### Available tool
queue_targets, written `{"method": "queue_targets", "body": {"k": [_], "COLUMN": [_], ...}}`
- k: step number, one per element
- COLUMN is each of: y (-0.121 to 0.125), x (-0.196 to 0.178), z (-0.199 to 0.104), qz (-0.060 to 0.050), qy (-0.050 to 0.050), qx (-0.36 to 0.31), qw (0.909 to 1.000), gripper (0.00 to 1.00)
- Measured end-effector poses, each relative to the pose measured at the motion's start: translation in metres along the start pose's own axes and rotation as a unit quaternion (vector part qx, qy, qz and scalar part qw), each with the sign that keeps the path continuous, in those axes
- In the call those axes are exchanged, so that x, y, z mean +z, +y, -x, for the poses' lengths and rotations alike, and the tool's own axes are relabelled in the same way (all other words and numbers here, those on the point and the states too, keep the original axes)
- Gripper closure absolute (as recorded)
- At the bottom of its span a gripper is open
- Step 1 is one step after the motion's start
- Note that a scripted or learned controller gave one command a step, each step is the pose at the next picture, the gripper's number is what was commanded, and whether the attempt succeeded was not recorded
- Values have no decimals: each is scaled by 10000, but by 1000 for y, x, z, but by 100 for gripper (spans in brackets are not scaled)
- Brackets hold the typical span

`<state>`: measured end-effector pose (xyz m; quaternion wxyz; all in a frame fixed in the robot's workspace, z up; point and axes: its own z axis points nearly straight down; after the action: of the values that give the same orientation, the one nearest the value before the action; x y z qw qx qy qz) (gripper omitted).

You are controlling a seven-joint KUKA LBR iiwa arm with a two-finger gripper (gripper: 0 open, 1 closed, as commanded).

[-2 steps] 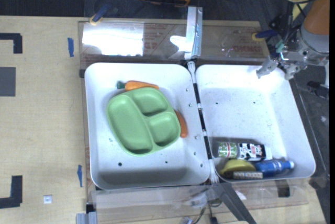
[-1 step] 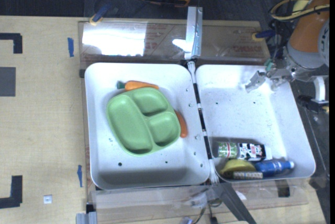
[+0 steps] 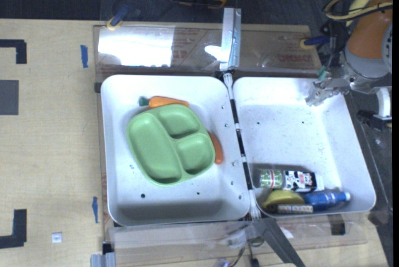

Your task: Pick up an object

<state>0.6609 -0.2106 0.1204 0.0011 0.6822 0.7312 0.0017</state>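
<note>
Grey and small, the gripper hovers at the right bin's far corner; its finger state cannot be told. A bottle lies against the near wall.

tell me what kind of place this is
Probably a robotics lab bench: two white bins sit side by side with test props like a green divided plate, and a grey-and-orange arm's gripper reaches in.

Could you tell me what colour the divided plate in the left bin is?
Light green, seen clearly in the camera view: the divided plastic plate.
</note>
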Motion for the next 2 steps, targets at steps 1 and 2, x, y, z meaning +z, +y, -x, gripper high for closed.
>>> {"method": "queue_targets", "body": {"k": [1,2], "y": [-32,-43], "x": [-72,-117], "z": [-6,-70], "qz": [-8,-21], "qy": [-13,-4], "qx": [1978,2058], "qw": [9802,9786], "gripper": [100,100]}}
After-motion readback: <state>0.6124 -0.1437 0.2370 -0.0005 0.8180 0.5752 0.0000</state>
